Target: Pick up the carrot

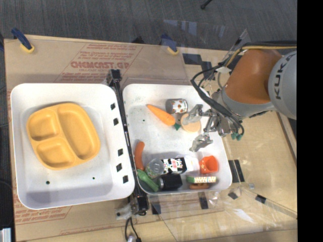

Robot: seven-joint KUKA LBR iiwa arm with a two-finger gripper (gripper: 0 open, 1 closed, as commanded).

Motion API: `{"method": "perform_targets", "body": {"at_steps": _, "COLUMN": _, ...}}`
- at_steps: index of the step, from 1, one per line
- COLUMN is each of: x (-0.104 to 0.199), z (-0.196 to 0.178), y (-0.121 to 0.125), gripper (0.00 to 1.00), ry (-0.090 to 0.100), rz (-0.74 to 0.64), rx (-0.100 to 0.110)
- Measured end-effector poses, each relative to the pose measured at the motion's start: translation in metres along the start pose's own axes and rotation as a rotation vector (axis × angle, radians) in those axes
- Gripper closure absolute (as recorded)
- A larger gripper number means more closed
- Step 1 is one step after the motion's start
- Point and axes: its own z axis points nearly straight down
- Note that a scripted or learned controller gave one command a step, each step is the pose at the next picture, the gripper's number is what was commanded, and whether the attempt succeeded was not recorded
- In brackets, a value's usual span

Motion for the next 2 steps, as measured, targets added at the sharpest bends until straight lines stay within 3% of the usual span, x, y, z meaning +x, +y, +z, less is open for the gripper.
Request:
{"method": "perform_targets", "body": {"at_steps": 1, "x": -0.036, "z": 0.049, "y": 0.001, "gripper": 0.0, "ry": 0.0, "rz": 0.037, "rx": -0.002}}
{"method": "perform_targets", "body": {"at_steps": 2, "x": -0.067, "z": 0.069, "y": 0.027, "gripper": 0.0, "ry": 0.007, "rz": 0.131, "rx": -0.003}}
